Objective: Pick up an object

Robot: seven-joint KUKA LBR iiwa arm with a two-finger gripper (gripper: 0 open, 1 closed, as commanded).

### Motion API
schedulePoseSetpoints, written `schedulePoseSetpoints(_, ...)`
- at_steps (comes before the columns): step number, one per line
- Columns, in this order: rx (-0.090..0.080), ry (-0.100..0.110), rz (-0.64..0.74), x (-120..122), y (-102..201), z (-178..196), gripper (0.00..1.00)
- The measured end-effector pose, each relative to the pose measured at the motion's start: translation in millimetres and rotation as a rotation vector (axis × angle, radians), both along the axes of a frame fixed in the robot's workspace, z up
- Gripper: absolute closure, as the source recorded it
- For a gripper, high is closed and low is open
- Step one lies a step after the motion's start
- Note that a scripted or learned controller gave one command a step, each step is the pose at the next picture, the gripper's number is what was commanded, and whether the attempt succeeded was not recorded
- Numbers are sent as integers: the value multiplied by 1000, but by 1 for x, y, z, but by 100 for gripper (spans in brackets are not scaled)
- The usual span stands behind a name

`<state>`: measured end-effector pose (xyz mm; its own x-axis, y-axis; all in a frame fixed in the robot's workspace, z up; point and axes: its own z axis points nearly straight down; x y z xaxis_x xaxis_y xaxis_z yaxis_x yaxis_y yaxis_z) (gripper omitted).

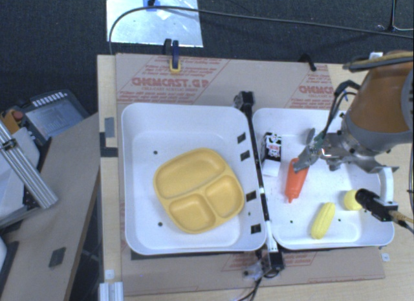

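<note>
The left bin (pixel 139 164) holds a yellow plate (pixel 197 189) with three compartments, lying flat a little below the bin's middle and turned at a slant. The right bin (pixel 284 225) sits just beside it, and the two rims meet along a dark strip with black clips. In the right bin an orange carrot (pixel 295 183) lies left of centre, its thick end up and to the right, its tip down and to the left. The gripper (pixel 306 157) is at that thick end and touches it or comes very close. The view does not show whether it is parted, closed or clamped on the carrot, nor whether the carrot rests on the floor or is lifted. The arm (pixel 381 109), grey with its orange band, comes in over the bin's upper right corner. A yellow corn cob (pixel 323 221) lies near the front wall, below and to the right of the carrot and apart from it. A small round yellow thing (pixel 351 199) sits to the cob's upper right, partly hidden. A small black-and-white box (pixel 273 145) stands near the bin's left wall, just left of the gripper, with a white scrap (pixel 270 167) below it. Both bins rest on a brown board (pixel 194 76) printed in red, held at its far edge by a yellow clamp (pixel 173 57). Beyond it a metal sheet (pixel 152 8) lies on dark floor. At the left a pale table (pixel 71 183) carries a grey device (pixel 55 115).
</note>
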<state>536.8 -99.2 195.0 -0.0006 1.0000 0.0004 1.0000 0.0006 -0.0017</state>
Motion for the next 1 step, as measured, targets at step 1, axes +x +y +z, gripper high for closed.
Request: schedulePoseSetpoints(1,0,1,1,5,-3,-44,0)
